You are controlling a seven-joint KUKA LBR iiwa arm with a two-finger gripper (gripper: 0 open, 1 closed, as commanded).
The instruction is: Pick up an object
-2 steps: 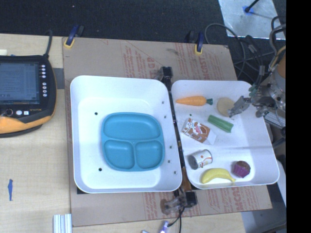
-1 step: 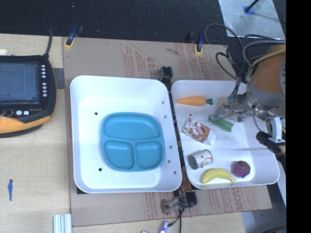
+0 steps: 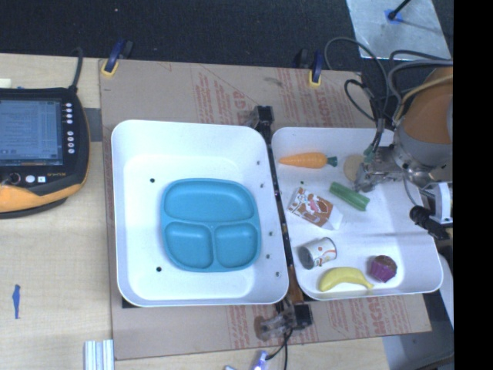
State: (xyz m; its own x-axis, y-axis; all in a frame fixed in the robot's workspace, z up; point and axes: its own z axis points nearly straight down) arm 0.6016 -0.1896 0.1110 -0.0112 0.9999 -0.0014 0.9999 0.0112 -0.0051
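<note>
The pincer (image 3: 368, 169), its grip unclear, hovered beside a green stick (image 3: 350, 196), apparently a cucumber, near the carrot (image 3: 303, 160).

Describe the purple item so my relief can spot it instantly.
Look in the right-hand bin, at its near right corner. Beside the banana sits the purple item, small and roundish. It is the lone dark purple thing there.

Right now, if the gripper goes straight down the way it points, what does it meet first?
Probably the right bin's floor just beside the green stick; the gripper hangs near that stick's upper end, though depth is unclear.
</note>
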